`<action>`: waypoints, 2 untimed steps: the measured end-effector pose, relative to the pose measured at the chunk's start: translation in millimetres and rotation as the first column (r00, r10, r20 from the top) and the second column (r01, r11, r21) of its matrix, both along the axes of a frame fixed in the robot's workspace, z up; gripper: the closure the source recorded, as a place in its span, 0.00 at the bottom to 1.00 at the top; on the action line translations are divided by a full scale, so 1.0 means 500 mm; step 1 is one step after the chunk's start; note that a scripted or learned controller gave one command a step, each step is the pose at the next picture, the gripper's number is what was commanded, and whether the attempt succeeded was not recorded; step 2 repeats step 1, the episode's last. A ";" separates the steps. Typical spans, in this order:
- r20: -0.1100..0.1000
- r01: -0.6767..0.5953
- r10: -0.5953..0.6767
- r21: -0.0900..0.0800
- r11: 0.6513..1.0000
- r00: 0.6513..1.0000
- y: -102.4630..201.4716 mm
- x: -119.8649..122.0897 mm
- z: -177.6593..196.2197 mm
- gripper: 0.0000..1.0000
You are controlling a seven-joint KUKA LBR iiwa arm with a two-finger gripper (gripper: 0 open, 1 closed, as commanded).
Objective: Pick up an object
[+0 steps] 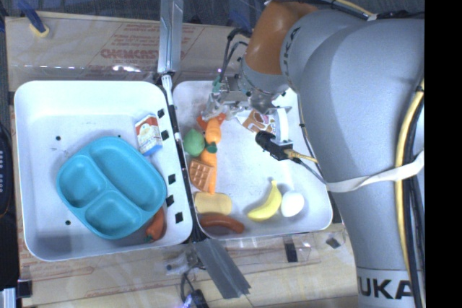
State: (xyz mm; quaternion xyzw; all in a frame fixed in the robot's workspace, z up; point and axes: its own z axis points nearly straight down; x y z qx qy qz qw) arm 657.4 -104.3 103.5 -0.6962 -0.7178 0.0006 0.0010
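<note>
Arm (339, 83) reaches in from the right, wrist bent down over the far left part of the right bin (314, 216). Gripper (216, 106) sits low at that bin's far left corner, right above the carrot (212, 130). Can't tell how far it's open or whether it has anything: the wrist and cabling block the tips.

Right bin, along the left wall from far to near:
- carrot, just under the gripper
- green ball (193, 142), touching the carrot's left side
- a second orange piece (208, 157), just below the ball
- waffle (203, 174)
- yellow block (214, 203)
- sausage (222, 225) at the near edge

Near right part of the same bin: banana (266, 203) with an egg (292, 205) touching its right end. A small brown-and-white packet (255, 119) lies at the far side, partly under the wrist.

Left bin (43, 112): blue tray (110, 186) with compartments fills the near middle, tilted. Small carton (148, 134) stands just off its far right corner, near the divider. An orange item (156, 226) pokes out from under the tray's near right corner.
</note>
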 end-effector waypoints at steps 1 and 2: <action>0.008 0.008 -0.008 0.003 1.000 1.000 0.176 -0.003 0.186 1.00; 0.008 0.008 -0.008 0.003 1.000 1.000 0.176 -0.003 0.186 1.00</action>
